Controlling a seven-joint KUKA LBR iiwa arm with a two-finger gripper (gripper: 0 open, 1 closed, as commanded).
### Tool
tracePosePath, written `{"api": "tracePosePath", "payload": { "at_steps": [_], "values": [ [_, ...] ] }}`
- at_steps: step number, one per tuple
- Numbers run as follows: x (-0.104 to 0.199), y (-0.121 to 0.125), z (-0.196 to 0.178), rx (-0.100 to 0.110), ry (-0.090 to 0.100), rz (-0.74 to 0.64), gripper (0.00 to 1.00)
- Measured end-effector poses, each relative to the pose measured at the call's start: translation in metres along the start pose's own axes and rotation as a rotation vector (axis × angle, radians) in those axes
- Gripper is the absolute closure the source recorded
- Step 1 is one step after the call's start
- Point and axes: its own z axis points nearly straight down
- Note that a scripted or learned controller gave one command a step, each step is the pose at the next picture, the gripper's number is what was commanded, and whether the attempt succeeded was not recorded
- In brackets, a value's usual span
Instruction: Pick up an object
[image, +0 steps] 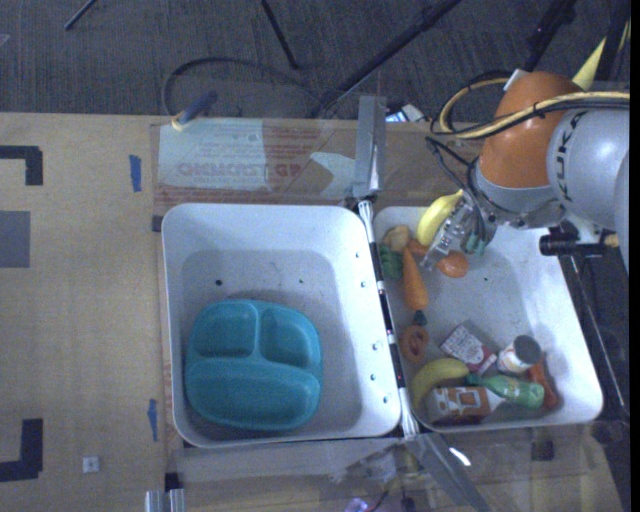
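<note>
The counter (80, 300) is a tan surface carrying two shallow white bins side by side. The left bin (200, 225) holds a teal divided plate (254, 365) lying flat toward its near left part; the plate has three compartments.

The arm (560, 150) enters from the right, grey with an orange band above the wrist, and leans over the far edge of the right bin (575, 330). Its gripper (452, 240) sits low at the far left part of that bin. The state of the fingers cannot be determined from here: the wrist body covers them.

Contents of the right bin, by size:
- A yellow banana (437, 216) at the far left corner, just beside the gripper.
- A second banana (436, 374) at the near left, touching a small carton (461, 402).
- A green bottle (512, 390) lying on its side along the near wall.
- A carrot (414, 282) lying along the left wall, below the gripper.
- A small white packet (462, 342) near the middle of the bin.
- A round orange object (453, 265) directly under the gripper, touching or nearly touching it; which one cannot be determined.
- A small dark-topped jar (523, 353) near the bottle.

Loose cables (470, 100) run above the arm.
</note>
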Motion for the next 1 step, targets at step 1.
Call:
{"api": "tracePosePath", "payload": {
  "at_steps": [1],
  "values": [
    [0.0575, 0.0586, -0.0869, -0.004, 0.003, 0.352, 1.00]
  ]
}}
